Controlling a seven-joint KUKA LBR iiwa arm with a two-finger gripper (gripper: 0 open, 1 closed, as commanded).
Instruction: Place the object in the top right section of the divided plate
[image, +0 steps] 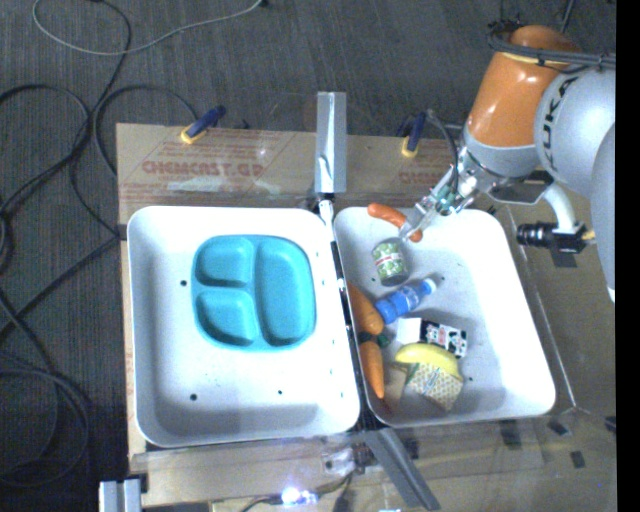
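A blue divided plate lies in the left white bin; its sections hold nothing. My gripper hangs over the back of the right bin, its thin fingers pointing down-left beside an orange sausage-like piece and just above a small green-labelled can. I see nothing clearly between the fingers. Below the can lie a blue bottle, two carrots and a yellow banana-like piece.
A black-and-white card box and a patterned packet sit at the front of the right bin. A metal bar stands between the bins at the back. Clamps hold the cardboard. Cables trail on the floor at left.
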